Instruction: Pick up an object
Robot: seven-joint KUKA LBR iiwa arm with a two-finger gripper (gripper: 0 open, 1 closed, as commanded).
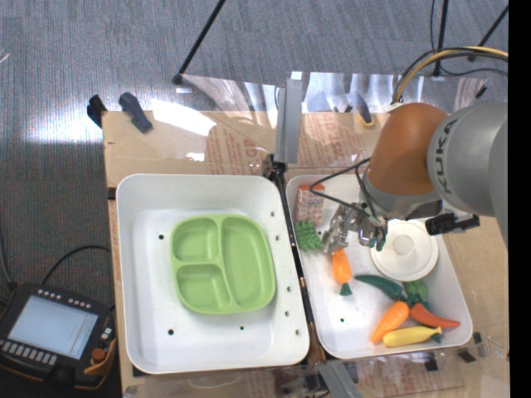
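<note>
Fingers [338, 237] above carrot [341, 269] (left-wall side)

The brown bench [232, 143] fills the middle of the picture. Two white bins, left [137, 222] and right [452, 293], sit on it.

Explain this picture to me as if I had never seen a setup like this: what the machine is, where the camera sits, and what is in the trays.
One camera looks down at a slant on a bench. The grey and orange machine on the right is a robot arm; its gripper hangs low over the right bin. I cannot tell how its jaws stand, or that it holds anything. That bin holds toy food: a small carrot just below the gripper, a green bunch, a dark green pepper, more carrots, a yellow piece and a white round dish. The left bin holds a green divided plate.
</note>
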